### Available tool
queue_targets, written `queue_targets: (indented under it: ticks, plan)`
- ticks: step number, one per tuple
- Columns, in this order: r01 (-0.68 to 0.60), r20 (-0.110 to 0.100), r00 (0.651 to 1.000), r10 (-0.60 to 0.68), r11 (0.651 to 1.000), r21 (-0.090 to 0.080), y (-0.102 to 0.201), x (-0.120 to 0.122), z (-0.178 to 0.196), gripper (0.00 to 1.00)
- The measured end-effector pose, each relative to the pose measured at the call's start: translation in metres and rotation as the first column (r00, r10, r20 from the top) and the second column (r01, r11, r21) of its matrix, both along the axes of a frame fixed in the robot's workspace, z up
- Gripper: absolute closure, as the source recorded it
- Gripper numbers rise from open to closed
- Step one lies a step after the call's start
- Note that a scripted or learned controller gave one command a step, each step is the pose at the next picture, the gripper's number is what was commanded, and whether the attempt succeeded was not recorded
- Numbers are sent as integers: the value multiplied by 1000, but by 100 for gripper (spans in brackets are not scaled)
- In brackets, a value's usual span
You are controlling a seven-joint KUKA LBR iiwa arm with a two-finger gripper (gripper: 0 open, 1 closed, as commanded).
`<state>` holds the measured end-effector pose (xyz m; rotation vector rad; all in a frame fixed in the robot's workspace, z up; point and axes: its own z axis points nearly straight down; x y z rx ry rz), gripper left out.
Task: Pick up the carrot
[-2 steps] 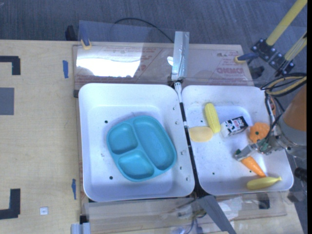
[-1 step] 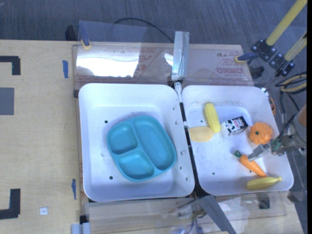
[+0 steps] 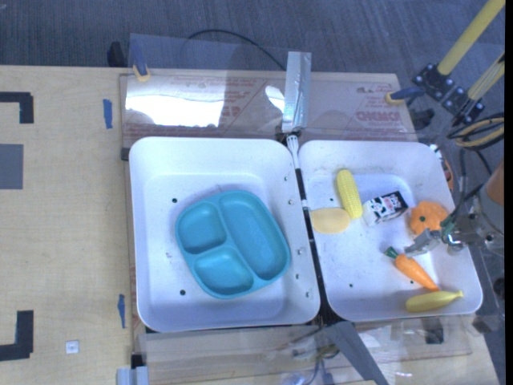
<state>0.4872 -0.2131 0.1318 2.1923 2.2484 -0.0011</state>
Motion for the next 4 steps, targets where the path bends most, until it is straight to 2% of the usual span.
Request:
queue_targets:
  ticks: [1,2,3,4]
  plan:
    - [127,4,992,-127,992,-2,57,-6,-46,0]
    - [281,-1,960,-281,960,1,87,-7,-11,0]
    - [216,7,976,-216,976,6,21,-3,-44,0]
    - [217,7,976,-217,976,1,19,-4,-37,100]
